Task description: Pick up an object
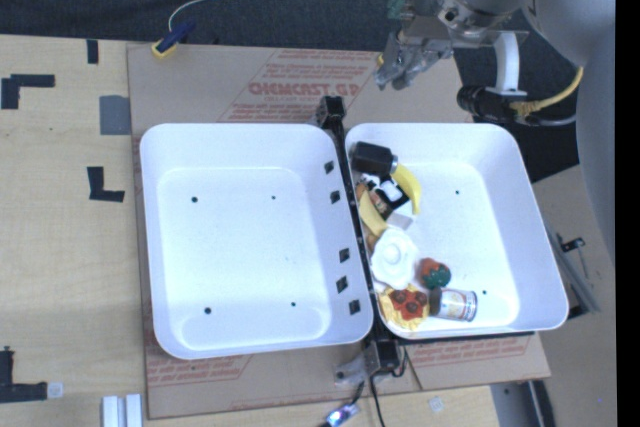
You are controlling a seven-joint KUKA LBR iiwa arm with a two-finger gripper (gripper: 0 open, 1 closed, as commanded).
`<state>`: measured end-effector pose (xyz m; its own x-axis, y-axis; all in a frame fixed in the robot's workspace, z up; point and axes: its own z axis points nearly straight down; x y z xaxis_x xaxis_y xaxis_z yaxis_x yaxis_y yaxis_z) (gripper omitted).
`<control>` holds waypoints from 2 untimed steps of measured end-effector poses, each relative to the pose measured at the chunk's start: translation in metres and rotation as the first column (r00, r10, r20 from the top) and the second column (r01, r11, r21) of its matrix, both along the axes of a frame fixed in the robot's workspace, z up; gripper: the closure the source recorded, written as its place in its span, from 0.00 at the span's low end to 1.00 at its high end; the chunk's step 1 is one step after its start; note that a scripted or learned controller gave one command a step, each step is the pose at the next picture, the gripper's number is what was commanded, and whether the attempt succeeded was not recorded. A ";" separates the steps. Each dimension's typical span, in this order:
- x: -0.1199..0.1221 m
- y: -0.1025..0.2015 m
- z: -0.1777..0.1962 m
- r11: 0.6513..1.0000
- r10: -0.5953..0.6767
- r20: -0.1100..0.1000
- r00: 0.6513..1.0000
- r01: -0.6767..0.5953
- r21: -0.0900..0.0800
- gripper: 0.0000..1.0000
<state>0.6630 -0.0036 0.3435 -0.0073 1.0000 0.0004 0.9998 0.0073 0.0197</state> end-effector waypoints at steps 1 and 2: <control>-0.037 0.080 0.079 1.000 0.004 -0.012 1.000 -0.004 0.004 1.00; 0.007 0.095 0.176 1.000 -0.003 -0.008 1.000 0.003 0.000 1.00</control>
